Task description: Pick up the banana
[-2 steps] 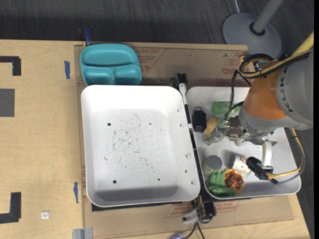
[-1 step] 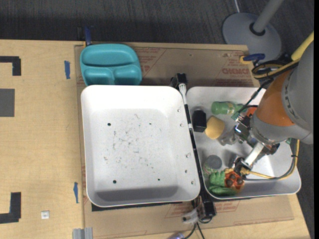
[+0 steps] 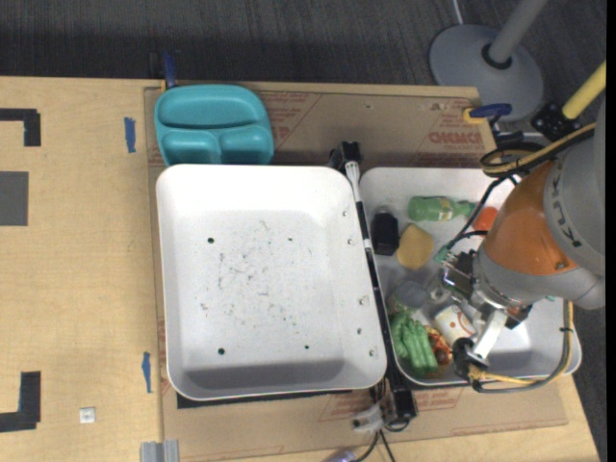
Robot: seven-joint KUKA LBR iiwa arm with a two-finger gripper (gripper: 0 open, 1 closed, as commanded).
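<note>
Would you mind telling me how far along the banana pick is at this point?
Done so far: the arm has reached into the right bin, with its hand low among the clutter by the green item. In hand: nothing visibly; whether it has gripped anything cannot be told. Left: I cannot pick out the banana, so gripping and lifting it remain.

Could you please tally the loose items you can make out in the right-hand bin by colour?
Green: 2, a packet at the far side and a bunch at the near side
Black: 1
Tan: 1
Orange: 1 small piece
Total: 5; the arm hides part of the bin.
</note>
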